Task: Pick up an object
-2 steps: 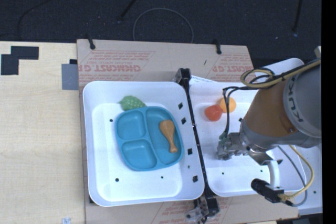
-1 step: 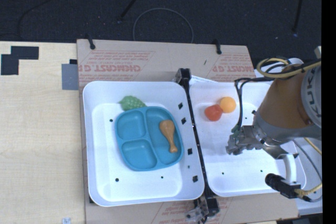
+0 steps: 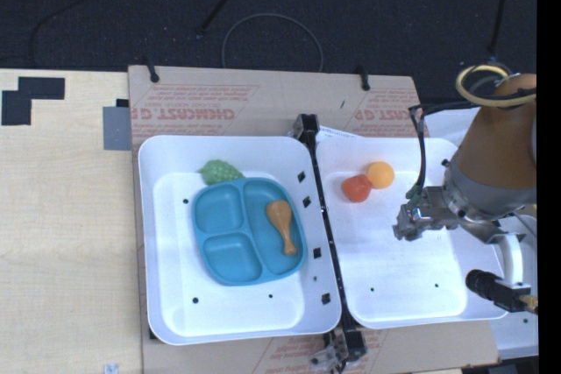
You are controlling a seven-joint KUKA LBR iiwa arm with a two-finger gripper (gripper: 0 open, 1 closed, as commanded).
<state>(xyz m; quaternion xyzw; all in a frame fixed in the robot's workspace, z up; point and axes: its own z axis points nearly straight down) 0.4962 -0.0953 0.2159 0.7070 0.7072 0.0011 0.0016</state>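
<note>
Dark carpet with loose cables fills the top of the view, and below it a pale wooden desk (image 3: 61, 215) carries a cardboard sheet (image 3: 263, 101) on which two shallow white bins sit side by side. Inside the left bin (image 3: 166, 302) lies a blue divided plate (image 3: 232, 254). A tan toy drumstick (image 3: 282, 223) rests in the plate's right compartment, lying roughly lengthwise along it. A green leafy toy (image 3: 219, 171) sits just beyond the plate's upper left edge, touching or nearly touching its rim.

Over in the right bin (image 3: 394, 302), a red ball-like fruit (image 3: 356, 187) and an orange one (image 3: 380, 175) sit together near the upper left part, touching each other, the orange one slightly farther back and to the right.

From the right the grey arm (image 3: 495, 162) with its orange band reaches over the right bin. Its pincer (image 3: 412, 223) hangs above the middle of that bin's floor, to the right of and nearer than the two fruits, apart from them. Nothing is seen between its tips, and whether they are apart or together cannot be told.
</note>
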